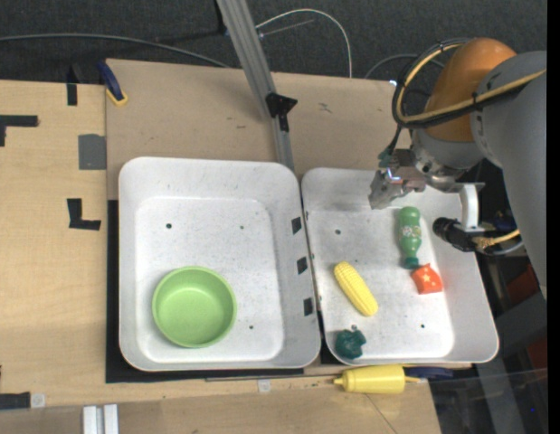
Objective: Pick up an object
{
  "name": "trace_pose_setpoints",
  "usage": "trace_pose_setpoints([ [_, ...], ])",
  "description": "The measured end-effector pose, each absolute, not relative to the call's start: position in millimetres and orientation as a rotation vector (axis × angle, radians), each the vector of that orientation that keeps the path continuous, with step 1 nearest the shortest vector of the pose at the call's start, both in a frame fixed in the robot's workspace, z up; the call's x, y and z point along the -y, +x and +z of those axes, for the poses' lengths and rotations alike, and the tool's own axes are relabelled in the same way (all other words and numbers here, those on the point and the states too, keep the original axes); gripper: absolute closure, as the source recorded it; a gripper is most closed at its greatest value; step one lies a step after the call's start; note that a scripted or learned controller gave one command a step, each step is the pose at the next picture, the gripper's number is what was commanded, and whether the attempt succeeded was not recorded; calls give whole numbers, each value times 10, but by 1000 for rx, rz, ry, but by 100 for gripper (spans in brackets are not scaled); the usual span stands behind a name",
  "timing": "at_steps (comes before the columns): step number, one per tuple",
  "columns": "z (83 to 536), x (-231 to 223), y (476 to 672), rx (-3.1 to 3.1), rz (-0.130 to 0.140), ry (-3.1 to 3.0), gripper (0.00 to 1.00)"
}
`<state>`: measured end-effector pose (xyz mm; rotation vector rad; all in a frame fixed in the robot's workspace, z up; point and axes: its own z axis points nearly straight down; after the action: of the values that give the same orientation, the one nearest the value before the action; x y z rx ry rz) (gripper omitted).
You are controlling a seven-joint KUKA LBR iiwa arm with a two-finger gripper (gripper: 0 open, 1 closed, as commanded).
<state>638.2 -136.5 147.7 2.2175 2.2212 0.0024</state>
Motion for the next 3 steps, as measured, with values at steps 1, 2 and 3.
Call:
trace_pose_setpoints([
  [1,2107,1413,6387,-2219,4,2216,100],
  [2,2608,1412,6399,-2220,4,2216,100],
  [3,2571,793,6252,-2230,1,2215,100],
])
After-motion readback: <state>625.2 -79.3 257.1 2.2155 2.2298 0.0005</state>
